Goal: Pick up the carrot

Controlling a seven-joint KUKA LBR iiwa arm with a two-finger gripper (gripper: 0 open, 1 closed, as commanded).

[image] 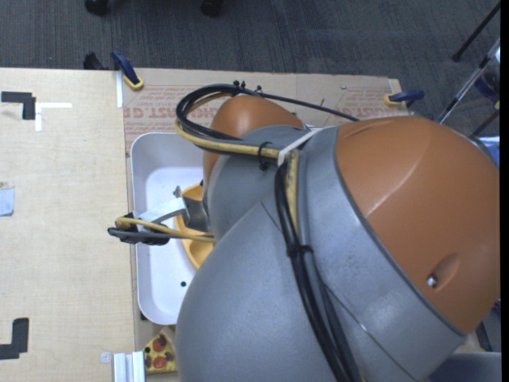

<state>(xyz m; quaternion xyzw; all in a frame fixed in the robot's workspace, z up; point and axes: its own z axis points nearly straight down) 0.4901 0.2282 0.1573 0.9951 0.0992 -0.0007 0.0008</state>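
Note:
My grey arm with its orange band covers most of the view and hides the right bin. Its wrist end reaches down into the left white bin. A grey metal part of the gripper shows at the arm's left edge, over the bin's middle. Just below it a yellow-orange shape lies in the bin, half under the arm; I cannot tell if it is the carrot. A black and yellow cable loop juts out over the bin's left rim.
The bins rest on a cardboard sheet held by blue and yellow clamps at the back. A small toy with red spots lies in front of the left bin. Bare wooden bench stretches left.

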